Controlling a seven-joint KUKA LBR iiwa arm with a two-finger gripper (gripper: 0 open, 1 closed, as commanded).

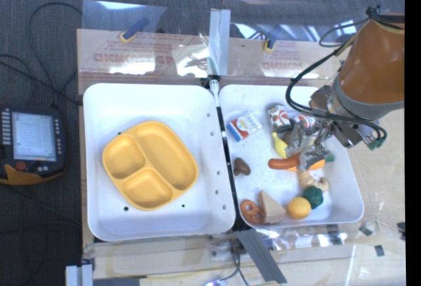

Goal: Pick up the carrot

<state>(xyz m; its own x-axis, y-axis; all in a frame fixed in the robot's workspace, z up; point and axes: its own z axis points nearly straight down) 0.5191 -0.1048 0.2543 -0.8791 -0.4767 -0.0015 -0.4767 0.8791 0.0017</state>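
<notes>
Apparently hovering low with the hand [308, 144] over the right bin [352, 206], right above the carrot [314, 162], its orange end just beside a hot dog [284, 162]. Not yet lifting anything, seemingly. Cannot tell the hand's state, with metal and toys blurring together.

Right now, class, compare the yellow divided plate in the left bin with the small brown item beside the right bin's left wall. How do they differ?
The yellow divided plate is far larger than the small brown item. The plate is bright yellow; the item is dark brown. The plate lies alone in the left bin; the item shares the right bin with many toy foods. The plate has three compartments; the item is one rounded lump. Both lie flat, apart from the tool.
</notes>
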